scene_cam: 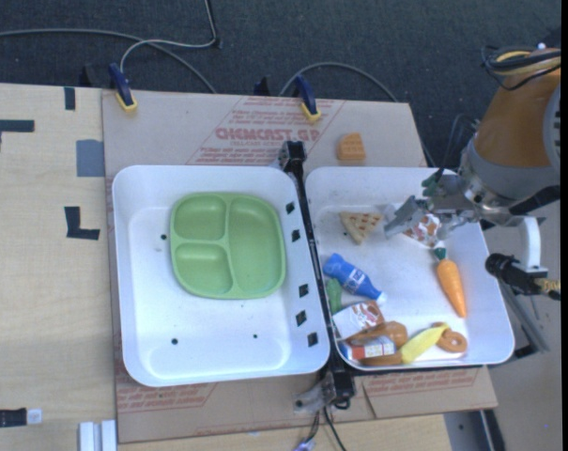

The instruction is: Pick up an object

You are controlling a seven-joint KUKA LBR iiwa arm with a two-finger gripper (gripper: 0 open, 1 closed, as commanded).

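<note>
We see the gripper [407, 216] low over the upper part of the right bin [495, 350], reaching in from the right, its grey arm [509, 148] with the orange band above it. Its fingers [397, 220] point left toward a pizza slice [360, 225] that lies just beside them, and we cannot tell whether they are spread or closed, nor whether anything sits between them. A small red and white object [424, 228] shows right under the wrist, too blurred for us to name. Below it a carrot [451, 286] lies near the bin's right wall. Toward the bin's left side lies a blue bottle [351, 277] on its side, and along the lower edge we find a cluster: a red and white package [357, 316], a hot dog [379, 334], a banana [421, 342] and a small doughnut [452, 342], all close together. The left bin [143, 346] holds a green divided plate [227, 245]. On the counter [39, 252] behind the right bin sits a small orange block [351, 147].
</note>
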